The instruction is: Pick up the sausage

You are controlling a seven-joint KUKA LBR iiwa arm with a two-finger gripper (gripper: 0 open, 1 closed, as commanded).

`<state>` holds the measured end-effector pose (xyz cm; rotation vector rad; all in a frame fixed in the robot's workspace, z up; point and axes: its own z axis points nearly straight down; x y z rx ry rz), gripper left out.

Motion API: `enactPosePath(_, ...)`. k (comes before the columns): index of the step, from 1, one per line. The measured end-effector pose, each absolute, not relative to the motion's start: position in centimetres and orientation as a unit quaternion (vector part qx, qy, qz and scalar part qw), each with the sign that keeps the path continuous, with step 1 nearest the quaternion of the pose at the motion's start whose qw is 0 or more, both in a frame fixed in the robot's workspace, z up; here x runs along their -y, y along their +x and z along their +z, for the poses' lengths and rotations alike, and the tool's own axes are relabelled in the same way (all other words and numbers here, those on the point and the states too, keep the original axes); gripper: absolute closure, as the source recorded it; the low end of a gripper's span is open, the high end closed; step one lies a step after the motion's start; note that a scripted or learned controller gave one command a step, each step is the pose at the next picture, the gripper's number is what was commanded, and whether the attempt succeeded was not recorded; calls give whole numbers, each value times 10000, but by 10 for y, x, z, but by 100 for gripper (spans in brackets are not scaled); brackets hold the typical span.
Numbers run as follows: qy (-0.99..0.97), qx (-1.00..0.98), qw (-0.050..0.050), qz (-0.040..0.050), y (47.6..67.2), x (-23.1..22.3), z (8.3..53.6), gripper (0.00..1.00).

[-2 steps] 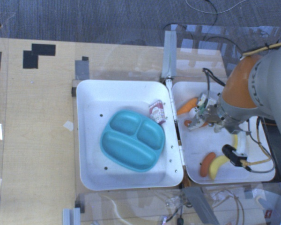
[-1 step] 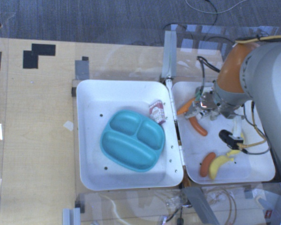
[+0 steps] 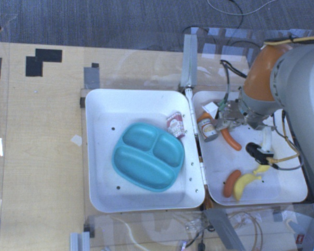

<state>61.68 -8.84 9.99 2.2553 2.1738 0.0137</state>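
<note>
Two orange-red sausages lie in the right bin [image 3: 282,195]. One sausage [image 3: 231,139] sits slanted near the bin's middle, and its upper end reaches right under my gripper [image 3: 226,123]. The other sausage [image 3: 231,183] lies near the front edge, touching a yellow banana [image 3: 246,184]. The gripper hangs low over the back left part of the right bin, at the upper end of the first sausage. Whether that sausage is between the fingers is hidden by the wrist.
A small bottle with an orange cap [image 3: 207,127] lies just left of the gripper, by the bin's left wall. The left bin [image 3: 99,192] holds a teal divided plate [image 3: 148,156] and a small red and white packet [image 3: 175,124].
</note>
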Motion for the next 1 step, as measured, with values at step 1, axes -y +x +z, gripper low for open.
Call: enactPosePath(1, 7467, -6651, 21, 19, 545, 59, 251, 100)
